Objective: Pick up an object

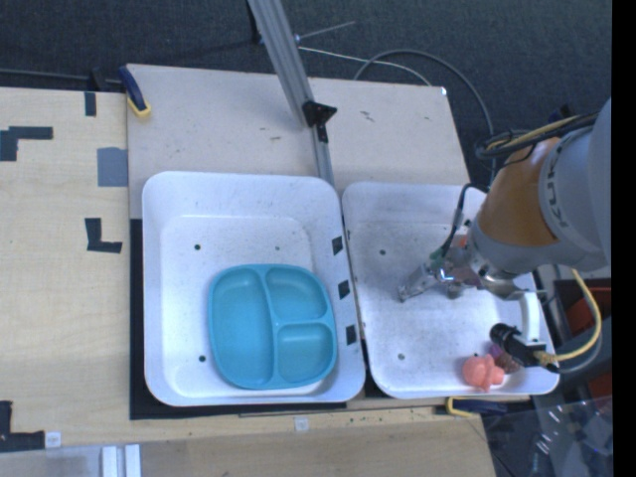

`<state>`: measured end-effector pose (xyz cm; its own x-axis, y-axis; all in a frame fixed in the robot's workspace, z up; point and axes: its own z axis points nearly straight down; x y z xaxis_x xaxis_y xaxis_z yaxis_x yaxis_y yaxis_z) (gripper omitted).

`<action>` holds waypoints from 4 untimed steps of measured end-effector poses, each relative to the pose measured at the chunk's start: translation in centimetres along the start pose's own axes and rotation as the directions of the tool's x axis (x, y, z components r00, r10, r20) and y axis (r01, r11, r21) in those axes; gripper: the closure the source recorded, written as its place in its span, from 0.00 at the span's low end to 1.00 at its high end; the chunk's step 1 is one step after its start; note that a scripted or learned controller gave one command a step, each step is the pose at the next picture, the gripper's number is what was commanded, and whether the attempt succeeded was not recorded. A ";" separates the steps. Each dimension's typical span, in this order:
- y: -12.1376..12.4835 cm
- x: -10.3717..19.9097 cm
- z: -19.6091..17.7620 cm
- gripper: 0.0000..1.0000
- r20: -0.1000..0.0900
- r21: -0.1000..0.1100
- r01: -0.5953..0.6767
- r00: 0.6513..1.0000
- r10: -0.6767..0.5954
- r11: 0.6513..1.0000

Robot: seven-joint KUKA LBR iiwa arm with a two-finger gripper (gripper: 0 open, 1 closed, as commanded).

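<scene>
We cannot tell how the jaws of the gripper (405, 292) stand, low over the right bin (397, 212), its pink toy (481, 371) near the front corner, well apart; left bin (164, 266) holding blue tray (270, 324).

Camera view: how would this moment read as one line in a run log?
arm: over right bin | gripper: low above floor, nothing between fingers | pink object: right bin, near corner | blue tray: left bin

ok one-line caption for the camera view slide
Gripper low in the right bin; pink object at its corner, blue tray left.
</scene>
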<state>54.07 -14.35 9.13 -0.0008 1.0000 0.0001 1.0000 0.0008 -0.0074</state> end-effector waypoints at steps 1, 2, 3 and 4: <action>0.1 0.1 -1.3 1.00 -0.001 -0.004 0.002 1.000 -0.002 1.000; 1.1 0.5 -6.7 1.00 0.001 -0.011 0.001 1.000 -0.001 1.000; 0.9 0.1 -13.0 1.00 0.002 -0.013 0.001 1.000 -0.001 1.000; 1.3 0.1 -19.3 1.00 0.002 -0.014 0.002 1.000 -0.002 1.000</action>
<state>55.52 -14.24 28.40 -0.0024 1.0000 -0.0021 1.0000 0.0024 0.0061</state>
